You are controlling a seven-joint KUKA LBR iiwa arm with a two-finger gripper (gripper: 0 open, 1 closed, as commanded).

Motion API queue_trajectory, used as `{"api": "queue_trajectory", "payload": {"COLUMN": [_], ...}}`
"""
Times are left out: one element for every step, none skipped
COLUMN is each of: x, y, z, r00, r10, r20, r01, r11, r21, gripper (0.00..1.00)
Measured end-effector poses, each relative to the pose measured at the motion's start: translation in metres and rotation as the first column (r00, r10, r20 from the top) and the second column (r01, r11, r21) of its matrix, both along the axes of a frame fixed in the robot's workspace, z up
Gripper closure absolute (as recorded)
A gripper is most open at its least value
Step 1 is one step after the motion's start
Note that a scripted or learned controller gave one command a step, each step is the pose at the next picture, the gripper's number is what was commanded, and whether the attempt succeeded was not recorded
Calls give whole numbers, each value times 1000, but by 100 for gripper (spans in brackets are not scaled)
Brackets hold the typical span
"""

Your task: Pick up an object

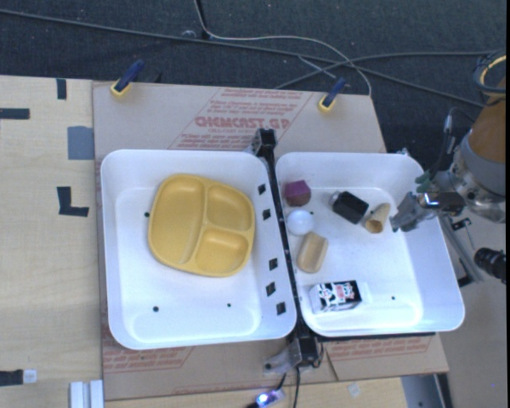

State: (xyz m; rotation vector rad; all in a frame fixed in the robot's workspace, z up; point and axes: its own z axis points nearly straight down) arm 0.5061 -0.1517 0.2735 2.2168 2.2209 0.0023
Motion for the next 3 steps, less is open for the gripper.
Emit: {"api": "queue_trajectory", "payload": {"x": [17, 36, 57], "y": [45, 86, 146], "z": [-18, -33, -40], "r00": [1000, 1000, 1000], "r10": [3, 3, 5], "r20": [-6, -6, -5], "r01": [-3, -3, -5], "r11": [1000, 1000, 1000], "r21": [1, 1, 2], "gripper": [100, 100, 100]}}
